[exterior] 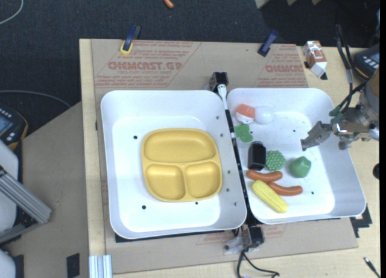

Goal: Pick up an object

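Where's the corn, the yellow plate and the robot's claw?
Corn (pixel 269 196), camera view, middle of the cob.
Yellow plate (pixel 158 147), camera view, bare top compartment.
Gripper (pixel 311 139), camera view, at its fingertips.

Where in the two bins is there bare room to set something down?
Left bin: a bare strip all around the yellow tray. Right bin: bare floor along its far edge and right side. Crowded near its left wall, around the corn and sausages.

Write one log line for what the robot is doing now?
stage: reaching | gripper: over right bin, holding nothing | nearest: green ball | yellow tray: left bin
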`<state>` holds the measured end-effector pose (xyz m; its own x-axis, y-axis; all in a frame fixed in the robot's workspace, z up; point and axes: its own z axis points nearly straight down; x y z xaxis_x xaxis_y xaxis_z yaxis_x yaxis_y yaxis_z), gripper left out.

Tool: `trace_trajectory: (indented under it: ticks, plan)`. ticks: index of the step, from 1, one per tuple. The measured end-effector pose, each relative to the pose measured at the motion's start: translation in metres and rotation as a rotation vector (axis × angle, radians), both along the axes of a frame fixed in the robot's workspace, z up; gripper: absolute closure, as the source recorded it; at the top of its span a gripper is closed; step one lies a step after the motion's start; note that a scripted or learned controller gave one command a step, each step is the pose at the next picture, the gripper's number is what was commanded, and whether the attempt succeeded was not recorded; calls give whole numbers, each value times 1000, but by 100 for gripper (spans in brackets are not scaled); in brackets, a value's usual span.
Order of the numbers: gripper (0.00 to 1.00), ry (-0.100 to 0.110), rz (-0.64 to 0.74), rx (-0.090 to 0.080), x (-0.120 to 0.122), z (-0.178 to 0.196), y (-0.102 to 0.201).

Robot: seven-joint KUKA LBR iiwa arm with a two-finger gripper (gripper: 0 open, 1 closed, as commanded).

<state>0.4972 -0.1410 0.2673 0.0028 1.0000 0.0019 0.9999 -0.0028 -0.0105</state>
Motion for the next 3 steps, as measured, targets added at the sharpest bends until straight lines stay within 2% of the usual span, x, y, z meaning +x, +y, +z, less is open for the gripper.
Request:
trace_trajectory:
  ticks: [1,3]
  plan:
    - [0,-12,3,-2,2,5,0]
    - [0,-5,2,1,-4,-84,12]
